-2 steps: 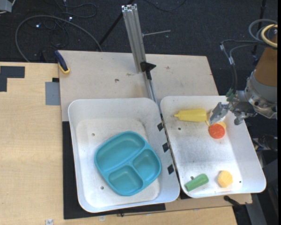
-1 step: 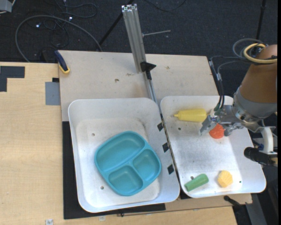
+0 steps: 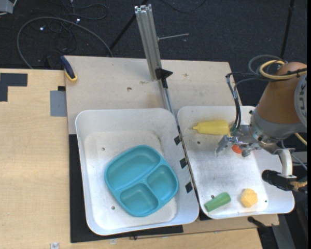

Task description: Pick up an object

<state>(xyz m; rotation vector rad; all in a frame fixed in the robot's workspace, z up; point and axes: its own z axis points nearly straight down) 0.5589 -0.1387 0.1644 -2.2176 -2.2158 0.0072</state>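
I am reaching in from the right and holding my pincer (image 3: 233,145) low over the right bin (image 3: 217,191), just below the yellow squeeze bottle (image 3: 211,127); a small red thing (image 3: 237,149) is sitting right at its tip, but I cannot tell how the pincer is set. The green block (image 3: 217,202) and the yellow lump (image 3: 249,197) are lying near the bin's front edge, while the blue divided plate (image 3: 141,180) is resting in the left bin (image 3: 93,134).
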